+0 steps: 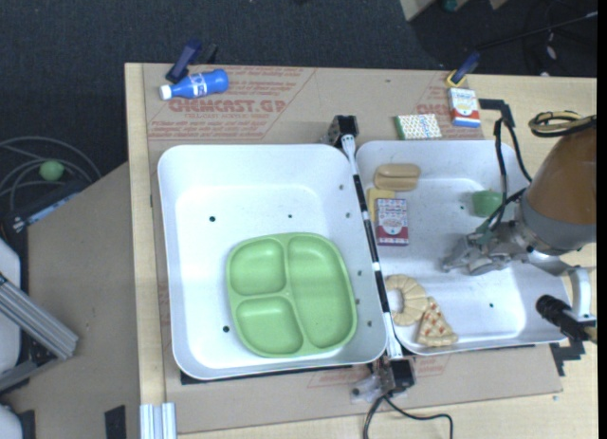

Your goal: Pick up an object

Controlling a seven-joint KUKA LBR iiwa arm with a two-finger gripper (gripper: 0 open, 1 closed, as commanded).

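Camera view, from the left: a green three-part plastic plate (pixel 289 293) rests in the left white bin (pixel 190 191). The right white bin (pixel 512 319) holds a tan bun (pixel 396 176), a red carton (pixel 391 220) and a pizza slice (pixel 434 324), all candidates for picking. Low over bare floor, the two-finger gripper (pixel 467 258) has fingers spread, gripping nothing.

Toy foods (pixel 391 220) in right bin (pixel 503 319)

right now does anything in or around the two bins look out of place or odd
Nothing is spilled or broken. A few things lie on the bench outside the bins: a blue and white bottle on its side behind the left bin, and two small cards behind the right bin.
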